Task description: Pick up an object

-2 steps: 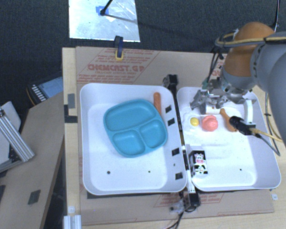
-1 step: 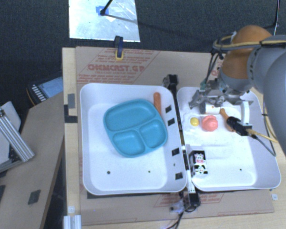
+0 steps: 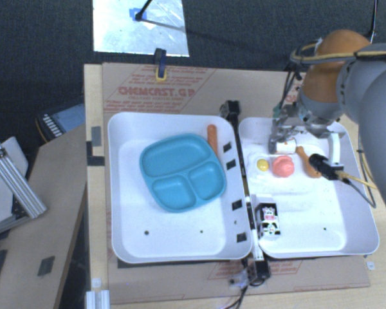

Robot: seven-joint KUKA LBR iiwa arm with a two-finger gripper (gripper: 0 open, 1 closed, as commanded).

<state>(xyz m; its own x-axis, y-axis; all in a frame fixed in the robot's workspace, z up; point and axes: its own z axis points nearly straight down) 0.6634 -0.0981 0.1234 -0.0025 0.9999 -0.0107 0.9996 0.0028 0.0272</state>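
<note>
Two shallow white bins, the left bin (image 3: pixel 125 237) and the right bin (image 3: pixel 347 237), lie side by side on a cardboard sheet (image 3: pixel 156 90) printed in red lettering, which covers the worktop (image 3: pixel 93 192). A yellow-and-black clamp (image 3: pixel 160 65) grips the sheet's far edge, and a shiny square panel (image 3: pixel 140 17) lies on the dark carpet (image 3: pixel 38 44) beyond.

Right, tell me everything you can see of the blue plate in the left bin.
The blue plate looks like smooth light-blue plastic, a rounded-corner tray moulded into three compartments: one long section along its upper side and two smaller ones below. It lies flat, right side up, turned slightly askew, on the floor of the left bin, nearer the bin's right wall. All its compartments look bare. An orange stick-shaped item lies at its upper right corner.
</note>
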